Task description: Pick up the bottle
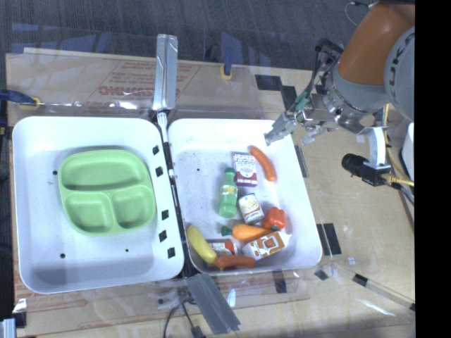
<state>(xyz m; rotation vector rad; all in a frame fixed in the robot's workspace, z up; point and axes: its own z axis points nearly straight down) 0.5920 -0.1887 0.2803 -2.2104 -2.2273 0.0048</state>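
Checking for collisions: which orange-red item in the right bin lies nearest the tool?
The sausage, slanted at the pile's upper right beside the red carton. The carrot and pepper lie farther from the tool.

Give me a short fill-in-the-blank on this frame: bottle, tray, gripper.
1. The green bottle lies in the ____ bin.
2. The divided tray in the left bin is ____ in colour.
3. The gripper hovers near the right bin's ____ right corner.

Missing words: right; green; far

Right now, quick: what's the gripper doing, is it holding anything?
Gripper: above the right bin's upper right corner, nothing between its tips; open or shut cannot be told. The green bottle lies in the bin, untouched.
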